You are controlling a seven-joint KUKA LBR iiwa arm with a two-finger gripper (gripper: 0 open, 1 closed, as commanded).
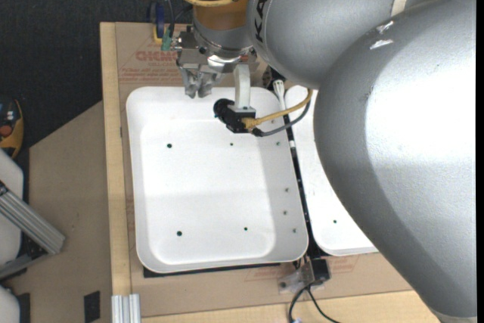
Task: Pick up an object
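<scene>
My gripper (197,87) hangs from the orange-banded wrist over the far rim of the left white bin (151,185), near its back edge. It points down at the bin wall. The bin's white floor shows a few small dark dots. The big grey arm covers most of the right bin (333,234).
The two bins sit side by side on a brown board (117,163) with a dark divider between them. A blue and green fitting (160,25) stands at the board's far edge, just left of the wrist. A small black connector and cable (314,272) lie at the front edge.
</scene>
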